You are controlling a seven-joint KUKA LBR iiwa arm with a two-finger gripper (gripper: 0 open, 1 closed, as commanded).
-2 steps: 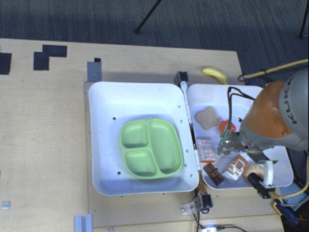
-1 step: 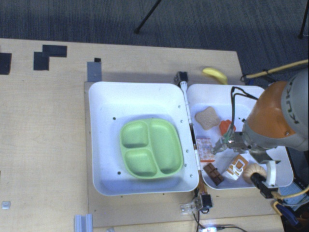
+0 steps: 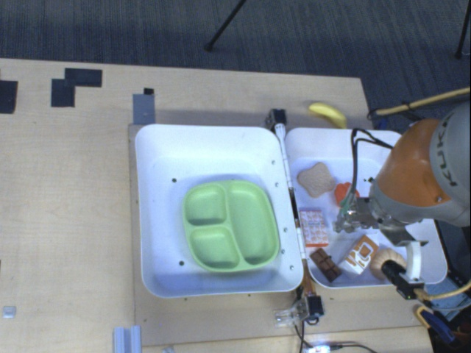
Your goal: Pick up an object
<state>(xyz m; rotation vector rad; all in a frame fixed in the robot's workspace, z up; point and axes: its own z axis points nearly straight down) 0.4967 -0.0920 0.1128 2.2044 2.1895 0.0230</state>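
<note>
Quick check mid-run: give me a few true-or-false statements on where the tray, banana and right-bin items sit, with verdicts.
1. The green tray lies in the left bin. True.
2. The banana lies in the right bin. False: it lies on the bench behind that bin.
3. The gripper is over the right bin. True.
4. The brown bar lies on the tray. False: it lies in the right bin.

Even, cool overhead light, soft shadows, slightly blurry and low in detail.
</note>
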